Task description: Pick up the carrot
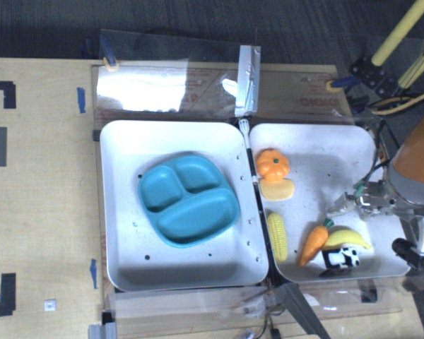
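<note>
The carrot (312, 244), orange with a green top, lies tilted near the front of the right bin (318, 143). Its green end touches a yellow banana (348, 239). My gripper (358, 198) reaches in from the right edge, above the bin's right side. It sits up and to the right of the carrot, apart from it. The orange band of the arm (414, 158) shows behind it.
An orange pumpkin (272, 164), a pale yellow piece (277, 189) and a corn cob (277, 236) line the right bin's left wall. A black-and-white toy (341, 258) lies under the banana. The left bin (120, 161) holds a blue divided plate (189, 198).
</note>
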`<state>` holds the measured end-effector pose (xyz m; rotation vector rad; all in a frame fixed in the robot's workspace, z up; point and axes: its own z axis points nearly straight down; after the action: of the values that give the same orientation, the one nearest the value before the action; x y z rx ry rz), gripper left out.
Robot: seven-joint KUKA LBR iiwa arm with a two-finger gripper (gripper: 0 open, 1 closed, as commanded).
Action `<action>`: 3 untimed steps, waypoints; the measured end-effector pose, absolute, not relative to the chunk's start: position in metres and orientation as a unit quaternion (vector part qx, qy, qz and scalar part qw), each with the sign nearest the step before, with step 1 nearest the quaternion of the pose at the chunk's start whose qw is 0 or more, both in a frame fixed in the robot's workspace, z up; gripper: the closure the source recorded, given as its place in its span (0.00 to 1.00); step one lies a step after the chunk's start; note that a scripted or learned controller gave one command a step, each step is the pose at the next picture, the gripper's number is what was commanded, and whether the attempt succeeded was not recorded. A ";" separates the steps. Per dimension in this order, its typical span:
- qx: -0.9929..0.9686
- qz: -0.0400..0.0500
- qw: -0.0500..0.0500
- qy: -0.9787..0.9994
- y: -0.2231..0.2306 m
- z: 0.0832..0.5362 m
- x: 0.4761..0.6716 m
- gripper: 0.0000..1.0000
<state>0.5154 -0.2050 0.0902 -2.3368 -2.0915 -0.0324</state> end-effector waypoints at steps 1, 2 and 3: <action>-0.705 -0.002 -0.001 -0.709 -0.145 0.088 0.534 0.00; -0.706 -0.003 -0.004 -0.708 -0.147 0.099 0.535 1.00; -0.706 -0.002 -0.003 -0.708 -0.147 0.099 0.535 0.00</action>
<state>0.5348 -0.1467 0.0986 -2.2229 -2.2293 -0.0070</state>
